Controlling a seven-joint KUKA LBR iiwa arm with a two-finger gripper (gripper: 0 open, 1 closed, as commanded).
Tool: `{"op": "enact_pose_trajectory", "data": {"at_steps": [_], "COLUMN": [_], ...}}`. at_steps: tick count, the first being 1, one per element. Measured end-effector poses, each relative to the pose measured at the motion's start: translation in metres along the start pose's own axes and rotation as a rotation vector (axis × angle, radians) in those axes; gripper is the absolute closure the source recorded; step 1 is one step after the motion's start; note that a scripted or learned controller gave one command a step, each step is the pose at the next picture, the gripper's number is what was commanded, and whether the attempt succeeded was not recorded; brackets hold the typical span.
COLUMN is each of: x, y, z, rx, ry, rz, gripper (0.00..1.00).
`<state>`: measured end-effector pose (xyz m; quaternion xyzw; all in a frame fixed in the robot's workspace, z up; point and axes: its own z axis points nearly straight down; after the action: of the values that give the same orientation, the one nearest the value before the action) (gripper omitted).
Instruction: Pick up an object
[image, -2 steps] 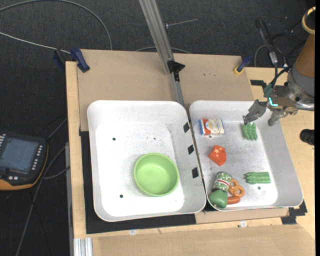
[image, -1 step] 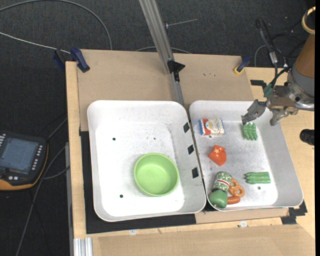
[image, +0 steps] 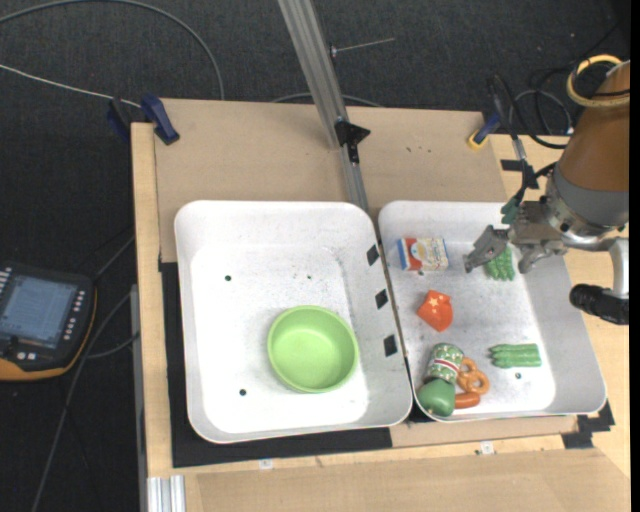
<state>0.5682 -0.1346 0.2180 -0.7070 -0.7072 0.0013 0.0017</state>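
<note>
Green toy (image: 501, 264) between end effector (image: 509, 252) fingers

The hand (image: 506, 254) partly hides a green object (image: 501, 266); arm cropped right.

One fixed camera looks down on my bench (image: 270, 160) at a slant from above. It stands far enough back to take in both white bins: the left bin (image: 200, 240) and the right bin (image: 570, 385), plus dark floor beyond. My arm (image: 600, 150) enters from the frame's right.
</note>
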Motion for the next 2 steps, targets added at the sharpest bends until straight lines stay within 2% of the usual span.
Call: {"op": "enact_pose_trajectory", "data": {"at_steps": [2], "x": [0.003], "y": [0.010], "z": [0.109], "rx": [-0.001], "ry": [0.000], "rz": [0.000], "gripper": [0.00]}}
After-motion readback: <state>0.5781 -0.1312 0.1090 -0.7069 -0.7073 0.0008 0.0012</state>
